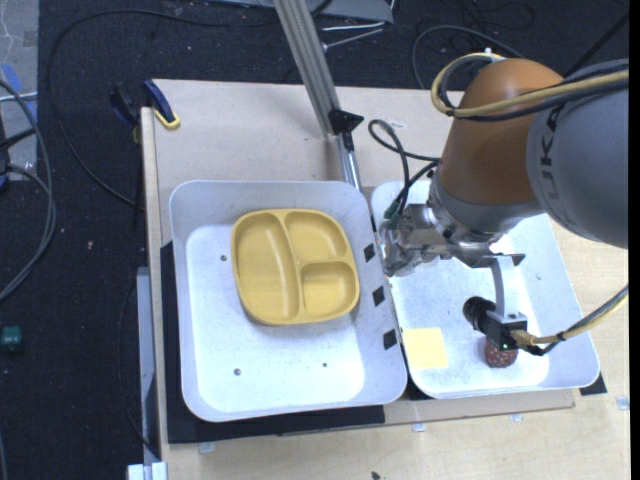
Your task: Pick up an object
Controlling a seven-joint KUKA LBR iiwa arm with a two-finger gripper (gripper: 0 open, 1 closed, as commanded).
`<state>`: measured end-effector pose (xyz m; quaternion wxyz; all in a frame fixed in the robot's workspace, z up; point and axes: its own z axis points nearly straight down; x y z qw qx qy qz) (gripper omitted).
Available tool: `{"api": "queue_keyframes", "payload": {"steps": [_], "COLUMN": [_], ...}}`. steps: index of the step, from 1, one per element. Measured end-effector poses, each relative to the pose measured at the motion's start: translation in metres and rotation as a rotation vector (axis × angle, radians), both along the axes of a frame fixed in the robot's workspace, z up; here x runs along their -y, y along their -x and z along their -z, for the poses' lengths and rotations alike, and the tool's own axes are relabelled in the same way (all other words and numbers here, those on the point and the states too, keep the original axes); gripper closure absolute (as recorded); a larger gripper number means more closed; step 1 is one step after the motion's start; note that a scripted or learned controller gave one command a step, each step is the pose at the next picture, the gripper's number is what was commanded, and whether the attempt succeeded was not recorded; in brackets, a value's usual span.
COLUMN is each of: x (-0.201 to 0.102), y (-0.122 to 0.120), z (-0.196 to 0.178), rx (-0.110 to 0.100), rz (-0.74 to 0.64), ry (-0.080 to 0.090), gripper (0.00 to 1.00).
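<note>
Two white bins are sitting side by side on the tabletop (250,133). The left bin (210,368) is carrying a yellow divided plate (296,266), lying flat near the bin's middle. The right bin (570,368) is carrying a pale yellow square pad (425,348) near its front left corner and a small dark reddish object (501,354) near the front, right of the pad and apart from it.

The arm is reaching in from the right, its orange band hanging over the back of the right bin. The gripper (403,253) is pointing down near the right bin's left wall, between the plate and the two small items, and well apart from both the pad and the reddish object. From this angle I cannot tell whether it is open or closed; nothing is showing between its tips. A black part on a thin stalk is sitting just beside the reddish object, possibly touching it; contact is unclear.

Progress, as judged: no candidate is looking lifted; all three are resting in their bins. The pick itself is looking not yet done. Remaining: choosing a target, descending onto it, closing, lifting clear.
</note>
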<state>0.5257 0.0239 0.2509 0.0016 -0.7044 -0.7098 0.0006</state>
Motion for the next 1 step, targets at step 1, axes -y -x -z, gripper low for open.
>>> {"api": "queue_keyframes", "payload": {"steps": [1], "x": [-0.0506], "y": [0.0202], "z": [-0.0025], "rx": [0.000], "rz": [-0.001], "ry": [0.000], "gripper": [1.00]}}
